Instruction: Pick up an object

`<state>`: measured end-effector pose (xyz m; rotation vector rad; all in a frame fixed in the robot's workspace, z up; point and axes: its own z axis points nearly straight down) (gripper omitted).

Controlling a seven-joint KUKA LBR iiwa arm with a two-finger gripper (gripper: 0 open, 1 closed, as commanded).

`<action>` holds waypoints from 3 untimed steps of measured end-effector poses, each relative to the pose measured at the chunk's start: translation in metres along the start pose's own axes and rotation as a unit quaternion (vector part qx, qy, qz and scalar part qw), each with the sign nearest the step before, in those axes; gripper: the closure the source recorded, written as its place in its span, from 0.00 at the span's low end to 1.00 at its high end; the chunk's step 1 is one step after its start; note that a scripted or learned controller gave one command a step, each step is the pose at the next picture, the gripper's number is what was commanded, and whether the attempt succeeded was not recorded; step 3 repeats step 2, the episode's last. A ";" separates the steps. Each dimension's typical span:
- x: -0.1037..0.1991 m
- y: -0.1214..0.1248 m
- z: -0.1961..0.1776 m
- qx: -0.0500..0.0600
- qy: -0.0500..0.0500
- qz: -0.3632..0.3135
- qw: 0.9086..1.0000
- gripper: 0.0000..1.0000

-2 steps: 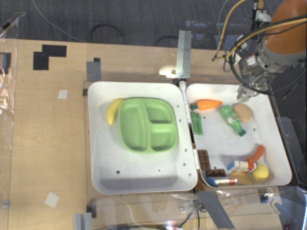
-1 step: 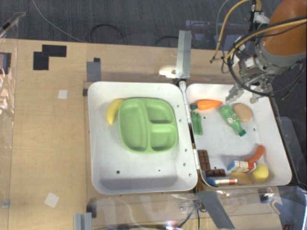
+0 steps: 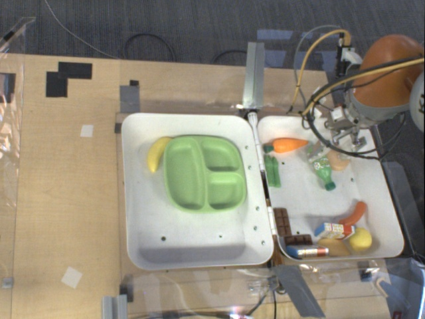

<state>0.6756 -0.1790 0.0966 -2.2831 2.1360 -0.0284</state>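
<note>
My gripper [image 3: 340, 140] hangs over the far right part of the right bin [image 3: 380, 198], under the orange band of the arm. Just below it lie a small green bottle [image 3: 324, 173] and a pale beige piece [image 3: 339, 162]; contact with either cannot be made out. An orange carrot [image 3: 290, 145] lies to the gripper's left, with a green bar [image 3: 272, 171] by the bin's left wall. At the near end are a red sausage [image 3: 356, 212], a yellow lemon [image 3: 360, 239], a small carton [image 3: 334, 230], a brown chocolate bar [image 3: 282, 221] and a red-and-white marker [image 3: 299, 251].
The left bin [image 3: 143, 231] holds a green divided plate [image 3: 202, 173] with a yellow banana [image 3: 157, 153] at its left edge. A metal divider post [image 3: 253, 78] stands behind the two bins. Cables [image 3: 312, 52] loop above the arm's wrist.
</note>
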 end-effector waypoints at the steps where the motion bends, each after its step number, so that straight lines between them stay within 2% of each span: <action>1: 0.008 0.040 -0.001 0.001 0.000 -0.012 1.000 0.00; 2: 0.009 0.058 -0.002 0.002 0.001 -0.037 0.999 0.00; 3: 0.009 0.058 -0.002 0.002 0.001 -0.037 0.999 0.00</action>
